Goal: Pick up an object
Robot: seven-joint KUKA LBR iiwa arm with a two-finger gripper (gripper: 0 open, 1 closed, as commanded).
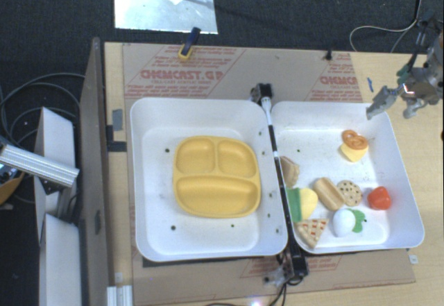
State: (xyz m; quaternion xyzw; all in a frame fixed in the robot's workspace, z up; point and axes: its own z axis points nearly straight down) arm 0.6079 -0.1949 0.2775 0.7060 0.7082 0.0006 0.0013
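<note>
From above, the gripper [393,102] hangs over the far right corner of the right bin [399,159], fingers spread apart with nothing between them; toy foods lie below it: a pretzel [354,139] on a yellow piece, a hot dog [329,193], a cookie [350,193], a tomato [379,198]; the left bin [156,159] holds a yellow divided plate [216,176].

I see toy foods in the right bin [388,132]: a pretzel-topped yellow piece [354,146] apart at the back, a hot dog bun [329,193], cookie [349,193], tomato [379,198], egg [343,222] and waffle wedge [311,231] clustered in front.
</note>
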